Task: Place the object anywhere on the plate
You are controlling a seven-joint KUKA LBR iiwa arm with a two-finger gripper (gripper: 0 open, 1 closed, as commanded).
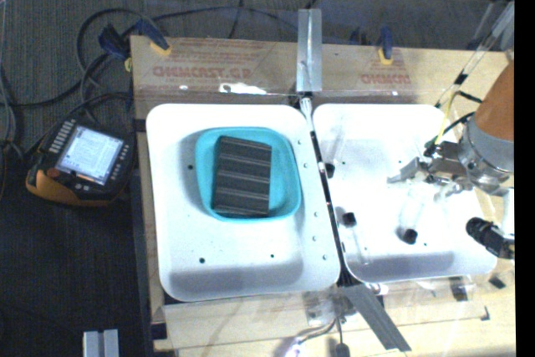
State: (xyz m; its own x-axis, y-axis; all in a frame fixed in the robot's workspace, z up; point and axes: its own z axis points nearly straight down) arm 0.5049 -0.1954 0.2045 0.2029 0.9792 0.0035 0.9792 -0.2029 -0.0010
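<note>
A dark grey ridged block (243, 175) lies flat on the blue plate (287, 180) in the left bin (234, 263). It covers the plate's middle and sits slightly tilted. My gripper (420, 173) is over the right bin (376, 146), near its right side and far from the block and plate. Nothing can be seen held in it.
In the right bin, a small black piece (349, 219) lies near the left wall. A clear item with a black end (408, 233) lies just below the gripper. A handheld controller (82, 159) and cables rest on the floor at the left. Clamps hold the cardboard back wall (217, 71).
</note>
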